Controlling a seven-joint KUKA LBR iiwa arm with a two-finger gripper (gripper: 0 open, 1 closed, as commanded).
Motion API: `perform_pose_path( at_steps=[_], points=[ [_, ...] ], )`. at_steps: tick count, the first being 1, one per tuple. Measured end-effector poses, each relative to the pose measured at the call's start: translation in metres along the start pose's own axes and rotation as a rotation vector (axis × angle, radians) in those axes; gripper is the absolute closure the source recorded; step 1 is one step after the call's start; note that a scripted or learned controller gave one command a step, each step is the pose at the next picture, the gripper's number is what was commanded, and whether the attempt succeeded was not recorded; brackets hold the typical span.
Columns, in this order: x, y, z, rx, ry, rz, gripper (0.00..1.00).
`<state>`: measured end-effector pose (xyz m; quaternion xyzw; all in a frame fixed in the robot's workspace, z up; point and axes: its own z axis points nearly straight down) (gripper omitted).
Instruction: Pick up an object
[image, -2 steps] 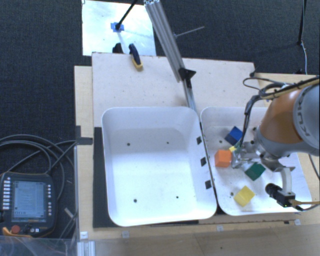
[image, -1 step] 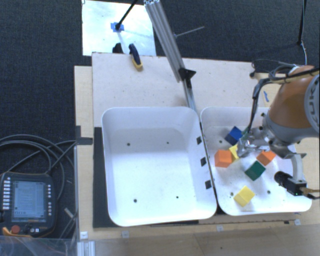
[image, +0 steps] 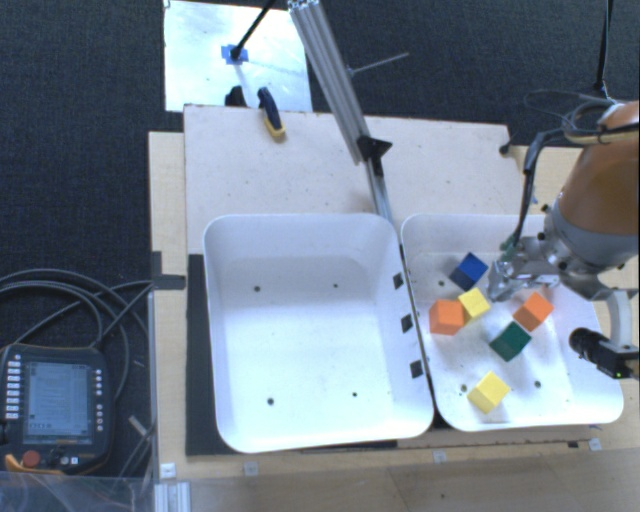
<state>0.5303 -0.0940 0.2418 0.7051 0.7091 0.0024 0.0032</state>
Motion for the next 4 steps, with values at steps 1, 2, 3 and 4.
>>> perform_pose_path(
  at_steps=[1, 2, 3, 4],
  points=[
    [0.0, 0.002, -0.053, 0.0, 0.0, 0.0, 1.0],
    [0.054, 0.004, -0.047, 0.006, 0.003, -0.005, 1.0],
    [0.098, 0.001, -0.031, 0.007, 0.003, -0.004, 1.0],
    [0.147, -0.021, -0.024, 0.008, 0.004, -0.005, 1.0]
  ],
)
